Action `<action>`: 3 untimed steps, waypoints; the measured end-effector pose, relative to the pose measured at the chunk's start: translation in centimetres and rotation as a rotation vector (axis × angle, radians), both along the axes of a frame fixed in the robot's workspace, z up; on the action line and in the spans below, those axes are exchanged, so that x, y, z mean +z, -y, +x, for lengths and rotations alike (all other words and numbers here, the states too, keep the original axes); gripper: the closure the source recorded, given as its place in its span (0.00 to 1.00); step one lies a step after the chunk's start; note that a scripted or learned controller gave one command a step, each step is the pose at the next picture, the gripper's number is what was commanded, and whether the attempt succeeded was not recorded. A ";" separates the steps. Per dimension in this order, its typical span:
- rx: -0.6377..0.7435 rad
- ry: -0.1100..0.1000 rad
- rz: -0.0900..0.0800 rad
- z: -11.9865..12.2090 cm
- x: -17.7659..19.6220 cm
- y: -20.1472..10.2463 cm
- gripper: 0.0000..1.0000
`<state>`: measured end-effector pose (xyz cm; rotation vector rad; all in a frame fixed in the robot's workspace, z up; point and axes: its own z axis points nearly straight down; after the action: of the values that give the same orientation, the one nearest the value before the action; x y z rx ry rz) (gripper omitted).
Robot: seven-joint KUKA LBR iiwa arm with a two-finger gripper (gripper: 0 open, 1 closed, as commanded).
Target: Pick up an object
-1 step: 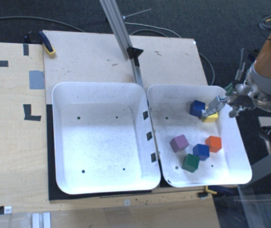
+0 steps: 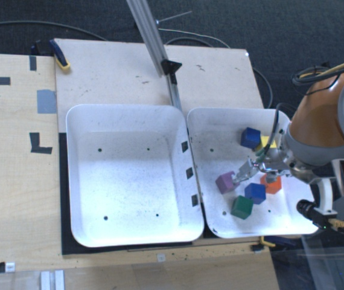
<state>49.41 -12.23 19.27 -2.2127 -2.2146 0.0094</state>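
Observation:
The right bin holds several small blocks. A purple block lies left of centre, with a green cube and a blue cube in front of it. An orange block sits beside the blue cube. Farther back are a second blue cube and a yellow piece, partly hidden by the arm. My gripper hangs low in this bin, pointing left, just right of the purple block and above the front blue cube. I see nothing held in it.
The left bin adjoins the right one along a shared wall with black clips. A metal rail slants across the back of the bench. The arm's orange band looms over the right bin's right side.

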 end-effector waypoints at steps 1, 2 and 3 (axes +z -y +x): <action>0.000 0.013 -0.004 2.6 -8.1 -1.5 0.00; 0.001 0.007 -0.002 2.5 -7.5 -1.6 1.00; 0.008 0.021 -0.002 11.8 0.3 -8.2 1.00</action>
<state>61.21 -4.06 19.54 -2.2158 -2.2346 -0.0111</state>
